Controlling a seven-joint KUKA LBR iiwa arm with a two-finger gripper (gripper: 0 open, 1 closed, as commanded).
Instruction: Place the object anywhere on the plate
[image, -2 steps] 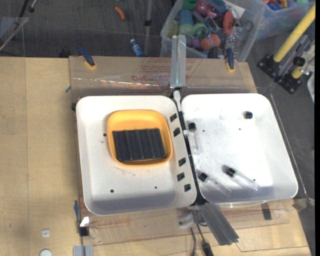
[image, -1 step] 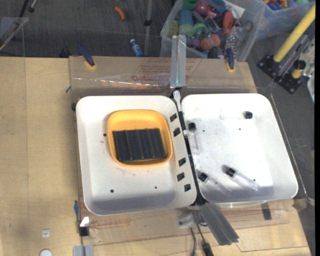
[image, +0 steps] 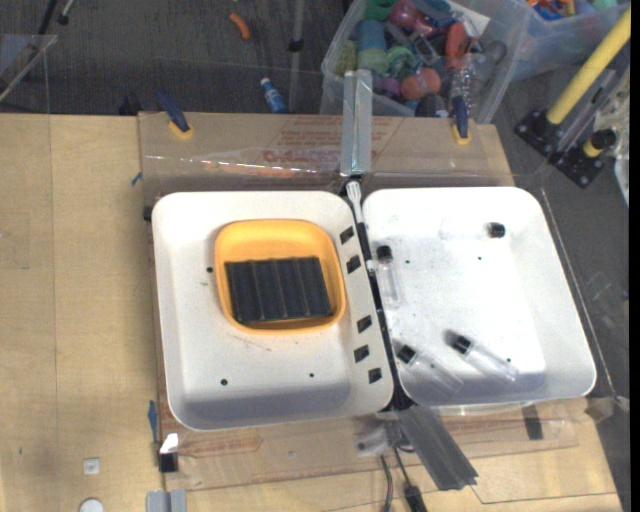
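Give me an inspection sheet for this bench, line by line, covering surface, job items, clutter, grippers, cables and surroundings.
Surface: wooden bench bearing a left bin and a right bin, side by side.
Job's things: orange plate in the left bin, with a dark ribbed block lying on it.
Clutter: clear syringe-like tubes and a small dark piece in the right bin.
Grippers: nothing seen.
Cables: black leads at the near edge.
Surroundings: tub of colourful toys behind the bench.
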